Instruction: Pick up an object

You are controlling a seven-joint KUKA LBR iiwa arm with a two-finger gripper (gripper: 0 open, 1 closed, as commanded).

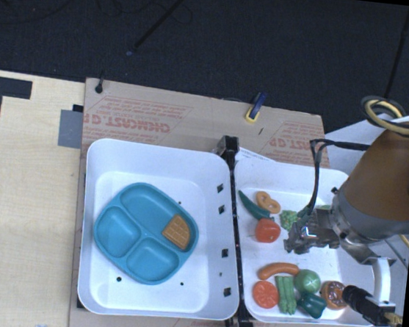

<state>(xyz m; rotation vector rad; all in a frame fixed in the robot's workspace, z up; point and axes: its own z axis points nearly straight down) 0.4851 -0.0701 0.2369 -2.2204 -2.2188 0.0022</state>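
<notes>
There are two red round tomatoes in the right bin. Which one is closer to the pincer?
The upper tomato, just left of the pincer. The other tomato lies lower, near the bin's front edge, beside the green vegetables.

A blue three-compartment plastic tray (144, 233) is set in the left white bin (107, 169), with a tan waffle piece (177, 232) in its right compartment. In the right white bin (237, 289), toy foods are clustered: a red tomato (267, 231) far, an orange sausage (278, 269) nearer.
</notes>
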